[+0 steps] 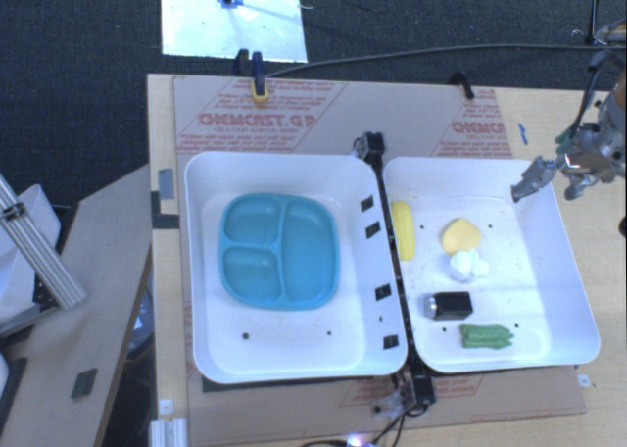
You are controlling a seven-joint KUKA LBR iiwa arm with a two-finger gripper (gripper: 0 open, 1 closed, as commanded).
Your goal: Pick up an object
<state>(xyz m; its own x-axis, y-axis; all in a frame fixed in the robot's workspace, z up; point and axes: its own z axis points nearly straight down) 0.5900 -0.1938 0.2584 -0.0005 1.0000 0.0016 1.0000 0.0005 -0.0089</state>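
The gripper [549, 180] hangs over the right bin's [563, 239] far right rim, fingers seemingly spread and empty (too small to be sure), with the yellow object [461, 235] down-left of it, mid-bin.

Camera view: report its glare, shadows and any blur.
Camera view: glare whitens the pale sheet on the dark floor at top; lighting on the two shallow white bins is even, with soft shadows beside the black rectangular block and green toy; the grey claw looks slightly blurred.
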